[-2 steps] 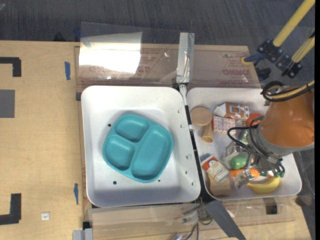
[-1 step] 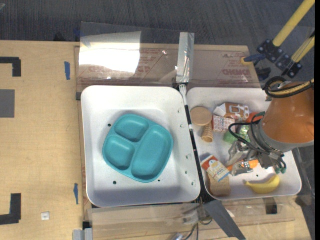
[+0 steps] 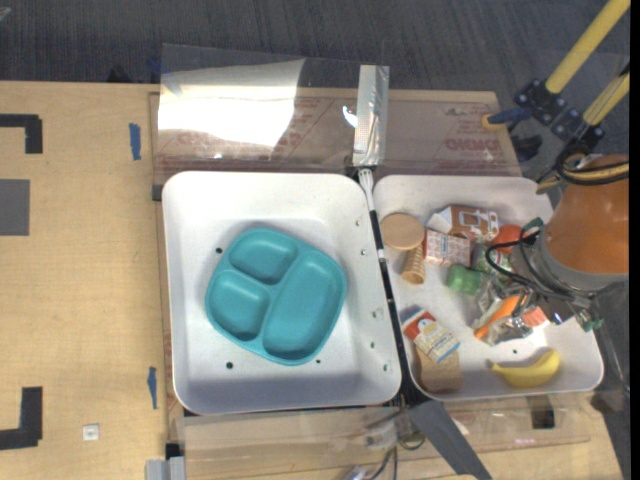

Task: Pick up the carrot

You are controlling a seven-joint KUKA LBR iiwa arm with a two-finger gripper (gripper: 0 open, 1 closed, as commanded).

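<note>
The carrot point(image 3: 494, 321) is a small orange piece lying in the right bin point(image 3: 585, 373), right of its middle and just above the banana. My gripper point(image 3: 510, 300) reaches in from the right and hangs low directly over the carrot's upper end. Dark cables and the wrist hide part of the carrot. The grey arm with its orange band point(image 3: 598, 230) covers the bin's right side. Whether the carrot sits between the gripper's tips is not visible from this angle.
Around the carrot lie a yellow banana point(image 3: 526, 368), a small carton point(image 3: 435, 336), a green item point(image 3: 462, 278), a snack box point(image 3: 452, 242), a tan cup point(image 3: 402, 232) and a cone point(image 3: 413, 263). A teal divided plate point(image 3: 276, 294) rests in the left bin point(image 3: 190, 218).
</note>
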